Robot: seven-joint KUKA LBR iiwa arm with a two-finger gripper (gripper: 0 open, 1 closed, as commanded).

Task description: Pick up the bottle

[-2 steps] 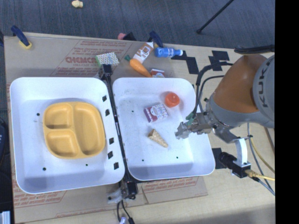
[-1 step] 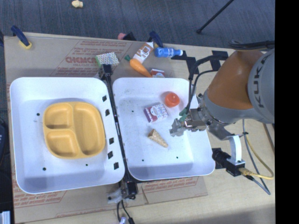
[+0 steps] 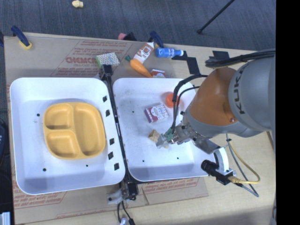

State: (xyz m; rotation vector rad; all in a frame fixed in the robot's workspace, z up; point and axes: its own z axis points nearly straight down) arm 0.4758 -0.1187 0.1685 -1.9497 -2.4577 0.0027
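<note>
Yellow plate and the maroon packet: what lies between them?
In the camera view, only the adjoining rims of the left bin and right bin lie between the yellow plate and the maroon packet; the rest is bare bin floor.

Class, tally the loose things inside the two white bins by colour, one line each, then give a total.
Yellow: 1, the divided tray in the left bin.
Maroon: 1, the small packet.
Orange: 1, a round piece.
Tan: 1, a small block.
Total: 4.
</note>
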